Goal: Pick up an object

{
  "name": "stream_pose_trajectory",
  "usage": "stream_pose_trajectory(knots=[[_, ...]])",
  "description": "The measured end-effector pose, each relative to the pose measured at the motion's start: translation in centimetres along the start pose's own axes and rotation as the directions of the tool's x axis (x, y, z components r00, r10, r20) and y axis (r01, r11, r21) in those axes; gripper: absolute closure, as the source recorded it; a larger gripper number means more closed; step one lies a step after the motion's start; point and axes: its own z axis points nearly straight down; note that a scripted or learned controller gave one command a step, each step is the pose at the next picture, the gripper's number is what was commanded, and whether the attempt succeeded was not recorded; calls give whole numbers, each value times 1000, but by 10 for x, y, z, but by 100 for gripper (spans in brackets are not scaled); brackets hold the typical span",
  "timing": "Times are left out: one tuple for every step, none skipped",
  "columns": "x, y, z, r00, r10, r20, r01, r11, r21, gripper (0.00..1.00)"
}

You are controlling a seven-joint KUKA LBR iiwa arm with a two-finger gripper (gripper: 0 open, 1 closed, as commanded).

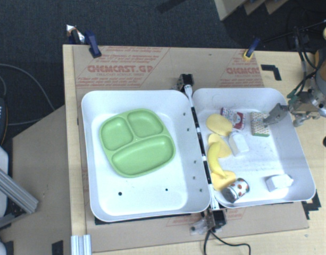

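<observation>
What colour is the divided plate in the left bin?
Light green; the divided plate shows best in the camera view.

From my station the feed is bright and evenly lit from overhead, with no hard-edged shadows. The 2 white bins come close to washing out, so their rims blur into the floors, and I see only faint grey shading under the green plate. A small glint sits on the shiny metal object in the right bin. The dark floor around the desk stays dim and grainy. Focus is soft overall: print on the desk's cardboard is readable but fuzzy. The tool at right looks slightly smeared.
</observation>
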Motion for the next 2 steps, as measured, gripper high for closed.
stream_pose_trajectory(knots=[[17, 61, 114, 1000, -1, 2, 1, 1000, -4, 0], [-13, 46, 119, 1000, -2, -3, 2, 1000, -9, 0]])
